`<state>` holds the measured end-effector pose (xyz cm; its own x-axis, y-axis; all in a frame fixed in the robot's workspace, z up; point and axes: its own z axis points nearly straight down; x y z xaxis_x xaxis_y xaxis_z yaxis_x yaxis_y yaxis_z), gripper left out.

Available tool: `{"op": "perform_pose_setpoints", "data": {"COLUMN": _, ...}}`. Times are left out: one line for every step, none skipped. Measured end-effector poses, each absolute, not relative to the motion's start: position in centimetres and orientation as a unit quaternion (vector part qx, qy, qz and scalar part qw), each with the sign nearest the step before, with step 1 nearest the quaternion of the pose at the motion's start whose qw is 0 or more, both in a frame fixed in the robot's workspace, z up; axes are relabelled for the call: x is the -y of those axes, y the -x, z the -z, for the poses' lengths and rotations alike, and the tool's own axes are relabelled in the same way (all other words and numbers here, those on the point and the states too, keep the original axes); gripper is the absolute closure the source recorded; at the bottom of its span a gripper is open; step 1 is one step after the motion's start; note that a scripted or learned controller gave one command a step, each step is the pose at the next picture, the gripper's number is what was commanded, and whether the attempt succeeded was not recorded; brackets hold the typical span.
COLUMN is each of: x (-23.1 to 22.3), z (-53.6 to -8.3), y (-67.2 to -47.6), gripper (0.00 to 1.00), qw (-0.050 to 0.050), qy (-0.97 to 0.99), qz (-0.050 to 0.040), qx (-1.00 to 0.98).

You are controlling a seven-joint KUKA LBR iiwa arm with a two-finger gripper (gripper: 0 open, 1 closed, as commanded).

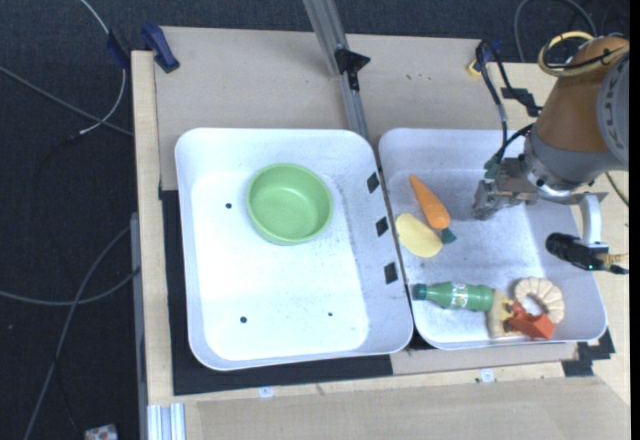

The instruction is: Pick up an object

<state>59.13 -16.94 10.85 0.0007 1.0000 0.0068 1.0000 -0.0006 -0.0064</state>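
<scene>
My end effector [490,200], grip state indeterminable, sits just right of the carrot [430,203], whose long axis runs diagonally.

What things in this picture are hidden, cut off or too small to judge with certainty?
- Gripper in the camera view: too small and blurred to tell if it is open or shut.
- Arm: its base is cut off by the right edge.
- Toys by the green bottle: the ring-shaped piece and red piece overlap, so their identity is unclear.
- Carrot's lower tip: hidden where it meets the yellow object.
</scene>
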Motion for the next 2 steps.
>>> {"op": "perform_pose_setpoints", "data": {"x": 16.9, "z": -16.7, "y": -60.4, "gripper": 1.0, "qw": -0.004, "qy": 0.707, "qz": 0.0031, "qx": 0.708}}
{"op": "perform_pose_setpoints", "data": {"x": 17.3, "z": -21.5, "y": -60.2, "gripper": 1.0, "qw": -0.003, "qy": 0.707, "qz": 0.0026, "qx": 0.707}}
